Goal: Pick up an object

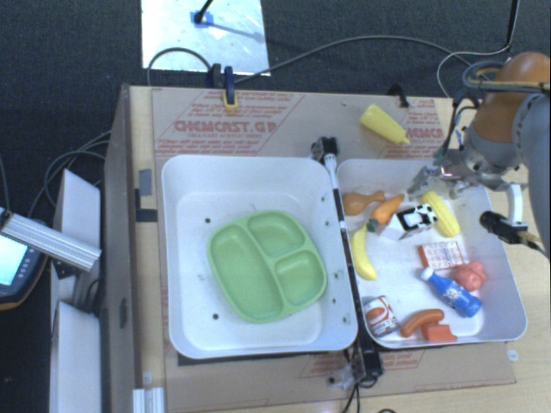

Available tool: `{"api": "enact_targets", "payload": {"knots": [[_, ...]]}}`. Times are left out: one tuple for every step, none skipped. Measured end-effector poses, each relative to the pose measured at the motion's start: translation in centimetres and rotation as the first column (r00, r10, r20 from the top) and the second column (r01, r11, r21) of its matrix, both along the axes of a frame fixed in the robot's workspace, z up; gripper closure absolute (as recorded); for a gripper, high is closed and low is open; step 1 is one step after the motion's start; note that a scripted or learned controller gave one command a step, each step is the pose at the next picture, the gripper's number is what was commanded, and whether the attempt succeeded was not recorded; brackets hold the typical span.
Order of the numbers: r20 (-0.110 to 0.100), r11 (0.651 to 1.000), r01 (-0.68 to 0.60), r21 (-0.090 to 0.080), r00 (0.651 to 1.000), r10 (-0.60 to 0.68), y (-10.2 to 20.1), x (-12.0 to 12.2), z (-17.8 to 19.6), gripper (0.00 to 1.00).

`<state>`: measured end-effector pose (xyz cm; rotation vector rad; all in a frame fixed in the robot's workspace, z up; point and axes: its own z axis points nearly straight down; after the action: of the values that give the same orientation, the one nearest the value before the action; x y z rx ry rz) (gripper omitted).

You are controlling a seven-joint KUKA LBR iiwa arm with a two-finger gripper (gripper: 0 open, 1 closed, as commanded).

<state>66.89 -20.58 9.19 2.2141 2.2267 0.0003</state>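
Nearest you, right bin [510,310], front edge:
- sausage [421,320], with a small red piece [442,335] touching its right end
- can [379,314], on its side in the front-left corner

Right bin, middle:
- blue bottle [451,292], lying down, with a pink item [470,274] just beside it
- red-and-white packet [441,254], flat
- banana [363,255], along the left wall

Right bin, far half:
- black-and-white item [415,218], with corn [442,215] touching its right side
- carrot [387,209] and an orange-brown drumstick [362,201], near the far-left corner

Left bin [194,198]:
- green tray [267,265], three compartments, lying flat

Farther back:
- gripper [444,177], over the right bin's far edge, just beyond the corn. You see nothing held in it, and you cannot tell whether it is open or closed. Every object for picking lies in a bin or on the bench.
- yellow item [383,124], on the bench [258,119] behind the right bin
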Motion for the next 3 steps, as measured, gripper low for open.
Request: {"api": "enact_targets", "payload": {"knots": [[0.001, 1.000, 0.004, 0.000, 1.000, -0.004, -0.1, -3.4, 0.3, 0.00], [-0.001, 1.000, 0.004, 0.001, 1.000, -0.004, 4.2, -9.5, -0.8, 0.00], [0.002, 1.000, 0.002, 0.001, 1.000, -0.002, 8.4, -6.9, 1.6, 0.00]]}}
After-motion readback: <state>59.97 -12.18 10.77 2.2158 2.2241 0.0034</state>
